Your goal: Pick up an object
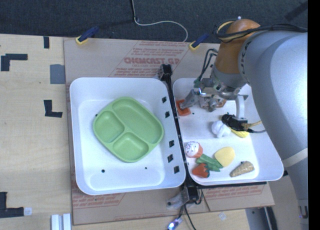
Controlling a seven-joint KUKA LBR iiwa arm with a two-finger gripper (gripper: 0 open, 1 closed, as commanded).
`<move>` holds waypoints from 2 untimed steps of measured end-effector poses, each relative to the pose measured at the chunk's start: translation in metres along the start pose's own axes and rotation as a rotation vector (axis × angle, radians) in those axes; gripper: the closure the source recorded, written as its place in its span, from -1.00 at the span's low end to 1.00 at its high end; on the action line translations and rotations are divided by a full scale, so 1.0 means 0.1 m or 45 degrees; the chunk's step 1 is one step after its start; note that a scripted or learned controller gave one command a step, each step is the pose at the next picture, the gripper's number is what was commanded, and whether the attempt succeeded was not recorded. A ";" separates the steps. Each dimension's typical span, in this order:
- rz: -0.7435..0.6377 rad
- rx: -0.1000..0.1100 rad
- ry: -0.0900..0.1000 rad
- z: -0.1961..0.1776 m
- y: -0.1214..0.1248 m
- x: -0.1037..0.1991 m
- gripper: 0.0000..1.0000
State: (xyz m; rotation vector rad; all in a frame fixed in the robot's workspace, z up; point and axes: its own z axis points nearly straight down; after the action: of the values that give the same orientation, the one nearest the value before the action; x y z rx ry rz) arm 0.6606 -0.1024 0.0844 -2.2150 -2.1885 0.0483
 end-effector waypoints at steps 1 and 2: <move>-0.004 -0.036 -0.006 -0.01 -0.08 0.01 -1.00; -0.001 0.000 -0.001 0.00 0.00 0.01 -1.00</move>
State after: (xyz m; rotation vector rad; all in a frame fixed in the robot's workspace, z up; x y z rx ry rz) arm 0.6608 -0.1018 0.0844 -2.2144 -2.1892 0.0489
